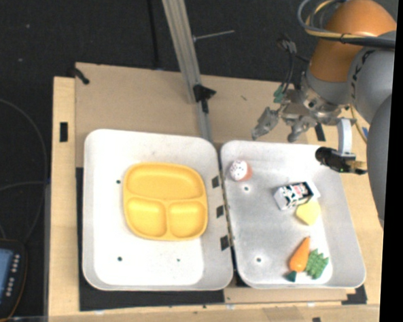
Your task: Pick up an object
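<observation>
Carrot: long axis near upright, leafy end seemingly toward the frame's bottom, well below the jaws, which hang spread and bare. Between them lie a milk carton and a yellow wedge; a small ball sits lower left.

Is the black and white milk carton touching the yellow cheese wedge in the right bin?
Touching. The camera view shows the black and white milk carton lying against the yellow cheese wedge, no bin floor visible between them.

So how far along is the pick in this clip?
Nothing looks picked yet. The gripper hangs open above the far edge of the right bin, with nothing between its fingers. The milk carton, yellow piece, toy carrot and small round toy all lie in that bin. Descent, grasp and lift remain.
</observation>
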